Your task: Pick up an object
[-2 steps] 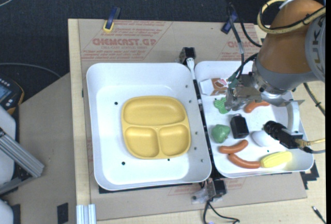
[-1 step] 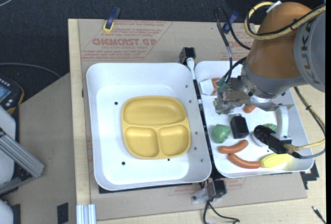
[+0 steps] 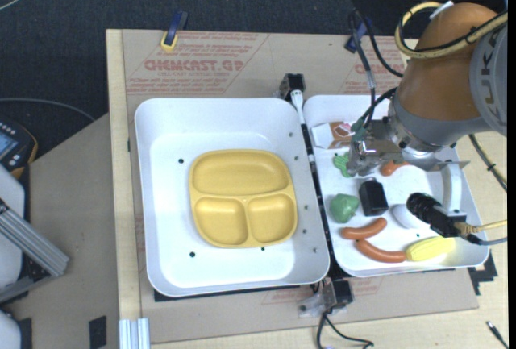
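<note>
Whether the jaws are apart or together cannot be told: the gripper (image 3: 364,155) is low in the right bin (image 3: 347,102), and the wrist above it hides its tips. Nothing shows between the jaws, so I judge that the pick is not yet done. The approach looks made, but the closing and the lift are left. The thing closest to the tool is a small green piece (image 3: 345,167), touching or just beside the gripper on the side toward the left bin (image 3: 161,178). It seems the likeliest target. So much of it is covered that its long axis cannot be read; it shows as a short lump with no clear pointing end. Nearer the camera a black block (image 3: 372,196) lies with its long side running away from the viewer, and a rounder green lump (image 3: 345,207) lies just beside it. Further out, two orange sausages (image 3: 364,230) lie across the bin. The nearer one (image 3: 380,253) slants and meets a yellow piece (image 3: 431,249) at its right end. All of these rest on the bin floor. In the left bin, well apart from the gripper, a yellow divided plate (image 3: 242,196) lies flat.
</note>
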Robot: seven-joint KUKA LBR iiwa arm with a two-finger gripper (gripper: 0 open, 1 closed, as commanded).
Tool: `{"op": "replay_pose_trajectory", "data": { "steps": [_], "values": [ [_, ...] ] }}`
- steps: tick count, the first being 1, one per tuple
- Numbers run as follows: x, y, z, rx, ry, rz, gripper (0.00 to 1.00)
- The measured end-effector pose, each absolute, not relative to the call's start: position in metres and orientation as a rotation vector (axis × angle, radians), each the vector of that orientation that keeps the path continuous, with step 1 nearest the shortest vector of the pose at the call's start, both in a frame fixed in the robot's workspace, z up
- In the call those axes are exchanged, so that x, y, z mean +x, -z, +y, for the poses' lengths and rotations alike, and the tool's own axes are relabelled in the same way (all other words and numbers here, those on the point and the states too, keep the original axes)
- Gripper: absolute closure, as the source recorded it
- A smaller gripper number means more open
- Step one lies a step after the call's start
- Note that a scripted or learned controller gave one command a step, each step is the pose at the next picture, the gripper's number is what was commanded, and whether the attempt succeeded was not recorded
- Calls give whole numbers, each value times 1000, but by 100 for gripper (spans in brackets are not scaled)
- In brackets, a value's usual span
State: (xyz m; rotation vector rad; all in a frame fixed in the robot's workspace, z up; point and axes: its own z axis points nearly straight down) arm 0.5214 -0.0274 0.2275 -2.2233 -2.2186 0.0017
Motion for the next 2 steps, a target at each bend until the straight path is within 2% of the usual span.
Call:
{"op": "replay_pose_trajectory", "data": {
  "steps": [1, 2],
  "values": [
    [517, -215, -14, -2217, -4, -2220, 100],
    [528, -222, -18, -2222, 3, -2225, 100]
  ]
}}
